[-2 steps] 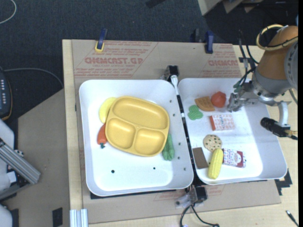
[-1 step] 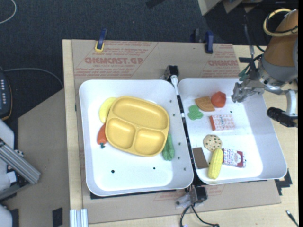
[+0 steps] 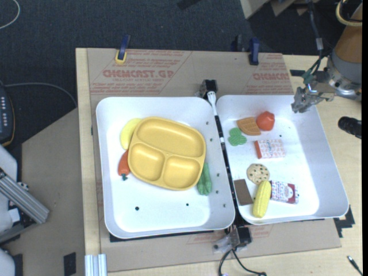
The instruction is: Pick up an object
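Note:
My gripper (image 3: 301,103) hangs over the far right rim of the right bin (image 3: 322,154), with nothing between its fingers. The right bin holds a red tomato (image 3: 265,120), an orange slice of bread (image 3: 248,126), a green piece (image 3: 236,137), a red-and-white packet (image 3: 269,149), a cookie (image 3: 257,172), a corn cob (image 3: 261,198), a brown bar (image 3: 243,191) and a second red-and-white packet (image 3: 284,191). The tomato is the closest item, to the gripper's lower left.
The left bin (image 3: 115,200) holds a yellow divided tray (image 3: 166,153), with a yellow piece (image 3: 129,132) and a red-orange pepper (image 3: 123,164) at its left and a green vegetable (image 3: 204,180) at its right. Clamps (image 3: 121,54) hold the cardboard at the back.

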Motion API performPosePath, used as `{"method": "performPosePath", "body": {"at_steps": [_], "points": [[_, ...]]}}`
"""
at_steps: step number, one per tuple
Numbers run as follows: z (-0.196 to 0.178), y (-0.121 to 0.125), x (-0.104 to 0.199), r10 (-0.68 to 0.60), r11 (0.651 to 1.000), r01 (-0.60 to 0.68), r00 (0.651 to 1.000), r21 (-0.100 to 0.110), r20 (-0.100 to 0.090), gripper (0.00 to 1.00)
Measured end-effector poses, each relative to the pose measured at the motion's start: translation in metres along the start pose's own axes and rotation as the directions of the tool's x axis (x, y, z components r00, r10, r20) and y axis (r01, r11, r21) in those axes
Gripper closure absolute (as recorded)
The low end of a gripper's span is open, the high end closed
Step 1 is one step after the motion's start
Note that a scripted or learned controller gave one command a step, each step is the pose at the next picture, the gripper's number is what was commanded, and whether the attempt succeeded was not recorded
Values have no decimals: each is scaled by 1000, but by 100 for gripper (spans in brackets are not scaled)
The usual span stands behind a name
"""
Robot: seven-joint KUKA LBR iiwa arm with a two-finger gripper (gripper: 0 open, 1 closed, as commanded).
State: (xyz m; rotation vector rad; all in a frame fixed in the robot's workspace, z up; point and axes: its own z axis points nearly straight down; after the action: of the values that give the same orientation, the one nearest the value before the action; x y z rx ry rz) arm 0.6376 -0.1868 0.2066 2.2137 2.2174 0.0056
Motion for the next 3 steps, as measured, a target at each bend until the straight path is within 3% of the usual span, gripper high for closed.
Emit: {"method": "performPosePath", "body": {"at_steps": [1,3], "points": [[-20,1,0,0,1000,0,1000,3,-1,100],[-24,-30,108,-4,1000,4,1000,9,-7,100]]}}
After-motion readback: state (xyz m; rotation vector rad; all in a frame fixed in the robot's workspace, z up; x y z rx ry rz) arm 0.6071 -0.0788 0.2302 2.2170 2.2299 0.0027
